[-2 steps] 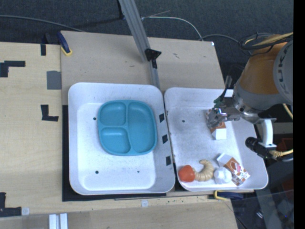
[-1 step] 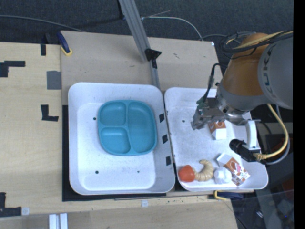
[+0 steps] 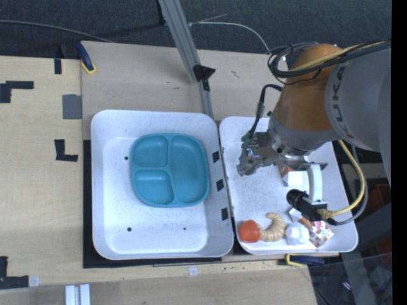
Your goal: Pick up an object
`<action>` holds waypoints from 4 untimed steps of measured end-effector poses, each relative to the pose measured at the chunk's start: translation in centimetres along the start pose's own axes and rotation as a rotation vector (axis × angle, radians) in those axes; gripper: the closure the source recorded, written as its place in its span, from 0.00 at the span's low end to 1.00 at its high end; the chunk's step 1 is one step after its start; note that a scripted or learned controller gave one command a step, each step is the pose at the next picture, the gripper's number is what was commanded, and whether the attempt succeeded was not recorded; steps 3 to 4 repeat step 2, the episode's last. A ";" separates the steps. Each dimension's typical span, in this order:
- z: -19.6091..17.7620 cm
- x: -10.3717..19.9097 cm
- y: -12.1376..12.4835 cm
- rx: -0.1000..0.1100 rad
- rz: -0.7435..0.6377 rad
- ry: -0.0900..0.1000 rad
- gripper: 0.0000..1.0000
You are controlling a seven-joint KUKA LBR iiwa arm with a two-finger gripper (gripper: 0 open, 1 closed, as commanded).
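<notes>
Hand (image 3: pixel 248 161) hovering over bare floor of right bin (image 3: pixel 236 199), apparently carrying nothing; finger spacing unclear at this slant. Tomato (image 3: pixel 249 231), croissant (image 3: pixel 276 227) and wrapper (image 3: pixel 320 233) lying along near wall, untouched. Pick not yet made.

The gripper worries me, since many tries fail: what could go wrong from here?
1. The gripper hangs over bare floor of the right bin, so closing here would likely grab nothing.
2. The red ball, croissant and wrapped item crowd the near wall, so a grasp might jostle neighbours.
</notes>
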State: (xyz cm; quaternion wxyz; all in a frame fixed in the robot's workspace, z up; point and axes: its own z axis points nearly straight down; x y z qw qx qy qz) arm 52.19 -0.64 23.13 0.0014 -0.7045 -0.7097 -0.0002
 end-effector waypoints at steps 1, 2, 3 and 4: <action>-0.7 4.9 -0.9 0.000 0.000 0.000 1.00; -0.8 10.5 -1.6 0.001 -0.001 0.000 1.00; -0.8 10.5 -1.6 0.001 -0.001 0.000 1.00; -0.8 10.5 -1.6 0.001 -0.001 0.000 1.00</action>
